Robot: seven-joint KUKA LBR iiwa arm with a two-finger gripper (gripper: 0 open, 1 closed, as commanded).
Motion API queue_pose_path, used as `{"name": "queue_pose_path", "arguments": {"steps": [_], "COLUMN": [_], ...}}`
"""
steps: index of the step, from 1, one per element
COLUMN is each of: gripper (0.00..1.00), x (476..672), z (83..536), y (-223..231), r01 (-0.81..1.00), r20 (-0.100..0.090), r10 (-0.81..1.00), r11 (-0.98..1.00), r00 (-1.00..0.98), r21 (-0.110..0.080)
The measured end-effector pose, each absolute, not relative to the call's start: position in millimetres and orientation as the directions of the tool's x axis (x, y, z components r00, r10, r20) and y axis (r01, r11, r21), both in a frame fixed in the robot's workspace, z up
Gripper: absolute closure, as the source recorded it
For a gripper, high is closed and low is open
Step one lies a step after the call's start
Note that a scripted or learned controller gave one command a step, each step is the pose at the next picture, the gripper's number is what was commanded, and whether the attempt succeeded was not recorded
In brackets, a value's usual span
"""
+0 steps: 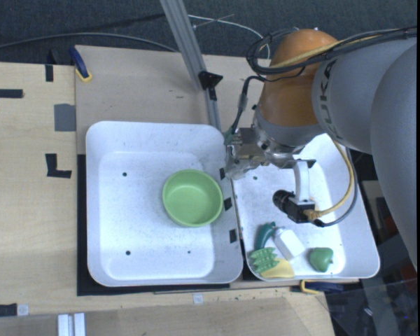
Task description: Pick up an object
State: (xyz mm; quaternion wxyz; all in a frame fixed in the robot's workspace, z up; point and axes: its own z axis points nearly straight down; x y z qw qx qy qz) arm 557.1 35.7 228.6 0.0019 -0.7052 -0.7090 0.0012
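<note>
A light green bowl [192,198] sits upright in the left bin [115,152], towards its right side. In the right bin [360,257] several small items lie near the front edge: a green brush-like piece with a teal handle [264,247], a white block [289,244], a yellow piece [280,271] and a small green lump [320,258]. My gripper [239,161] hangs over the divider between the bins, at the right bin's back left, well behind these items. The wrist hides its fingers.
A black cylindrical fitting [291,206] with a yellow cable sits over the middle of the right bin. A grey metal pole [189,47] slants down to the bins' back edge. Wooden bench lies to the left.
</note>
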Motion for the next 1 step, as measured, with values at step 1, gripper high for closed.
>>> {"name": "queue_pose_path", "arguments": {"steps": [1], "gripper": [1.0], "x": [533.0], "z": [218.0], "y": [88.1], "r01": [1.0], "r20": [0.001], "r10": [1.0], "r11": [0.007], "r00": [-0.007], "r21": [-0.005]}}
